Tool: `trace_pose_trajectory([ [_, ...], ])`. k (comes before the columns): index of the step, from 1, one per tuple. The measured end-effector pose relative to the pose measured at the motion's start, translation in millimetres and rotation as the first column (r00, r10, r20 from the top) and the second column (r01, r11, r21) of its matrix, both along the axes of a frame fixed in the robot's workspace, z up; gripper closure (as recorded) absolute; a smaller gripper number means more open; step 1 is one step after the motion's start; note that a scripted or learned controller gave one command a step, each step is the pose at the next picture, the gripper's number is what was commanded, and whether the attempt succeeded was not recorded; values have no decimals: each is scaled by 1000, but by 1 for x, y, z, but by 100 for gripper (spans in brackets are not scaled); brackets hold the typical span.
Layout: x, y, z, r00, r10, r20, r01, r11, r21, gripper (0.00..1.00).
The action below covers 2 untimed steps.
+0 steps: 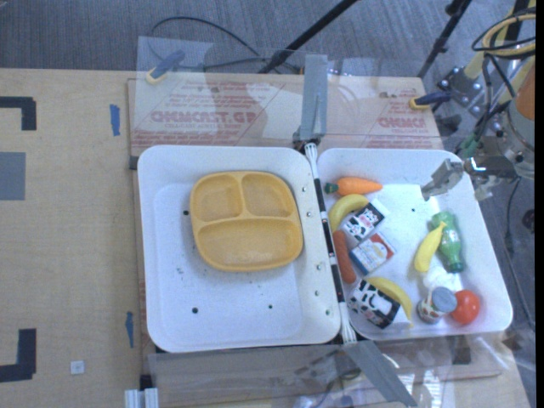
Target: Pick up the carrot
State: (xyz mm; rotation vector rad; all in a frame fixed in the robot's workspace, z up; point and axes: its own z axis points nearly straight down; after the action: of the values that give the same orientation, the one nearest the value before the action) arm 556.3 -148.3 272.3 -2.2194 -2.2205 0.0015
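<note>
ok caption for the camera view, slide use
End effector hovers over the right bin, carrot lying untouched near its back left corner.

Pale wooden bench on a grey carpeted floor.
The bench [68,253] bears black corner marks and blue tape strips along its left side; beyond its far edge, grey carpet [102,7] carries black tripod legs [340,7] and loose cables [195,28].

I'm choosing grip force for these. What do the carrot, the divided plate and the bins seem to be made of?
Carrot: probably moulded plastic toy, smooth, uniform orange with a slight sheen and a green tip. Divided plate: looks like matte yellow-orange plastic, evenly coloured with rounded moulded ridges. Bins: apparently rigid white plastic, with dark specks; exact material unclear.
</note>
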Motion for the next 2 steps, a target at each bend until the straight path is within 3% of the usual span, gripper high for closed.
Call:
trace_pose_trajectory([
  [1, 30, 62, -65, 986, 168, 0, -168, 986, 1, 0],
  [2, 69, 47, -120, 938, 348, 6, -348, 938, -3, 0],
])
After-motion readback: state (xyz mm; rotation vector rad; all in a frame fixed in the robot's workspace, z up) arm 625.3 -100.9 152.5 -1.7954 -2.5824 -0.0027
